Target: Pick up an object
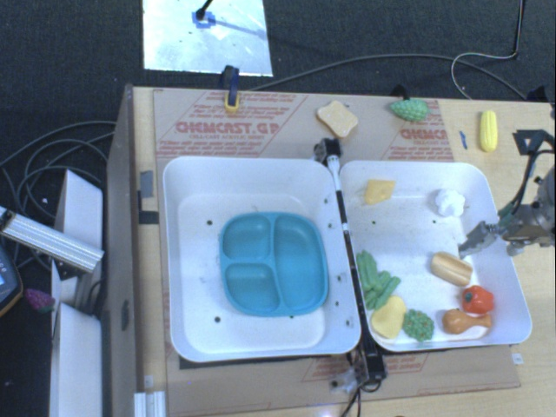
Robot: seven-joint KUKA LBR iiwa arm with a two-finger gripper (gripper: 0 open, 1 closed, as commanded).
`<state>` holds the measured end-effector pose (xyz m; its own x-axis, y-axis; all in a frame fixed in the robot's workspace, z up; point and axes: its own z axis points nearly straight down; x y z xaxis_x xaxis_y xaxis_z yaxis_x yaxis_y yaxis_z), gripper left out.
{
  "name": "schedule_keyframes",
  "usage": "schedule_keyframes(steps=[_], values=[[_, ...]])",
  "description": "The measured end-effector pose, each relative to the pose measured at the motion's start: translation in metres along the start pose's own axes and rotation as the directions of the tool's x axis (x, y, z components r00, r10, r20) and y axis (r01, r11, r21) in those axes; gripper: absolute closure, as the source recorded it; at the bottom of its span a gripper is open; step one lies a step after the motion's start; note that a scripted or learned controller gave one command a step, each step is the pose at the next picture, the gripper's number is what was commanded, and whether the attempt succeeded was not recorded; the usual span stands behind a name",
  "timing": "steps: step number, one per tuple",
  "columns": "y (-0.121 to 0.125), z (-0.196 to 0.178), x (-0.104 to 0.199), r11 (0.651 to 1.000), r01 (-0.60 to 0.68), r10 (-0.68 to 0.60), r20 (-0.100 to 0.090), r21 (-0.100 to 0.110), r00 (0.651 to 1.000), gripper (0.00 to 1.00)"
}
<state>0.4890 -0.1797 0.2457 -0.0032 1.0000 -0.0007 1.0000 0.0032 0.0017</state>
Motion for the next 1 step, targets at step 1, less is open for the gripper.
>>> schedule_keyframes(steps=[1], values=[[0.1001,0.0570,-0.0266,1.000,0.001,-0.001,0.000,0.001,1.000,0.00]])
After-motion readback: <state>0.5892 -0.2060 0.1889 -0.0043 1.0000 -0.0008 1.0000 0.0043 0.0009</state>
